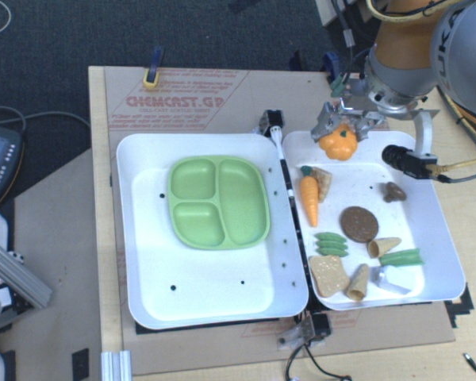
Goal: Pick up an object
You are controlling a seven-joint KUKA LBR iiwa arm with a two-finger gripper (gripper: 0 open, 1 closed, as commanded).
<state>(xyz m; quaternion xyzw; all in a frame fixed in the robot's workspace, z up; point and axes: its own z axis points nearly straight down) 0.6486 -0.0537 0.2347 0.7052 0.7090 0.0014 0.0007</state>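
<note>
At the left of the frame the left bin [135, 236] is seen, with a green divided plate [219, 202] lying in its upper middle. Right of centre, the right bin [440, 236] is crowded with toy food: a carrot [309, 198] at its left side, green pea pods [331, 244] below that, a brown round patty [358, 224] near the middle, and bread pieces [328, 275] at the lower left corner. At the upper right, the gripper [343, 132] is positioned over the far edge of the right bin, and an orange pepper [338, 144] is seen clamped between its fingers, seemingly lifted just above the bin's rim. The hold appears to be taken on the pepper's top only, so a slip is judged possible: the rounded, smooth body could be squeezed out of the jaws if the arm is moved sharply, and it could then be dropped onto the rim or outside the bin.
</note>
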